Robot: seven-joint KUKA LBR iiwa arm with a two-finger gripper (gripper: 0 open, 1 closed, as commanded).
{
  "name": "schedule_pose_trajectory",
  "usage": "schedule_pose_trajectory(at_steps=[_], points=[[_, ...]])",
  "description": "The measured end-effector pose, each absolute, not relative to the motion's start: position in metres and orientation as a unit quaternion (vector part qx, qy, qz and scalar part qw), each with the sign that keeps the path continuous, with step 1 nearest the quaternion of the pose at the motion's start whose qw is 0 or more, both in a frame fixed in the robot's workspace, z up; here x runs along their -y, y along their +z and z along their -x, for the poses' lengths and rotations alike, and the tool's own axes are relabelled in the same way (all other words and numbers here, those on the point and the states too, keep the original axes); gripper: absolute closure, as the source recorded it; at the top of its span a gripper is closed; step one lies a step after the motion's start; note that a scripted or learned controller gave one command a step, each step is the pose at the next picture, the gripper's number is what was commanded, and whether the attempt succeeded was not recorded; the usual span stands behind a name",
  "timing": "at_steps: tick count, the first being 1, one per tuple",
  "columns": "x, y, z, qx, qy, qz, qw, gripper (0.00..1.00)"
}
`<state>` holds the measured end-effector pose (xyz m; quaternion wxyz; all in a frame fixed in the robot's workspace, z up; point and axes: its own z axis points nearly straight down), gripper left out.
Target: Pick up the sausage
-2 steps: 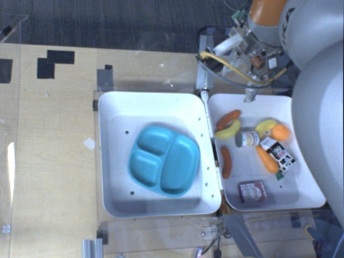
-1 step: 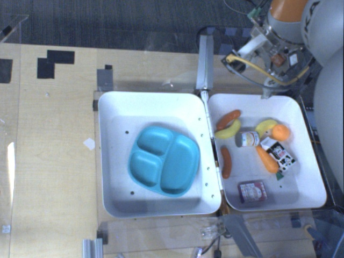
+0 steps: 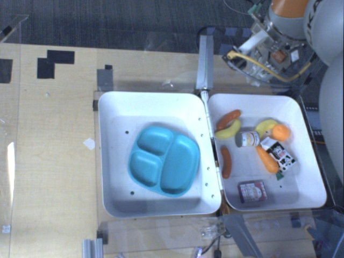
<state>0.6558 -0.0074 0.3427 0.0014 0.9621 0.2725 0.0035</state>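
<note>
Two sausage-like pieces lie in the right bin [image 3: 309,144]. A reddish-brown sausage [image 3: 226,162] lies lengthwise near the bin's left wall. A shorter orange-red sausage [image 3: 228,118] sits at the back left, resting against a yellow banana [image 3: 228,131]. My gripper [image 3: 254,59] hangs beyond the right bin's back edge, well away from both sausages, with yellow cable looped around it. Nothing shows in its grasp.
The right bin also holds a small jar [image 3: 248,139], a lemon [image 3: 266,126], an orange [image 3: 281,132], a carrot [image 3: 265,158], a black-and-white box [image 3: 282,157] and a purple can [image 3: 252,191]. A blue divided plate [image 3: 164,160] lies in the left bin [image 3: 113,144].
</note>
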Motion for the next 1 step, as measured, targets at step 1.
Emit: schedule_pose_trajectory(at_steps=[1], points=[[0.0109, 0.2947, -0.6399, -0.438, 0.0014, -0.899, 0.000, 1.00]])
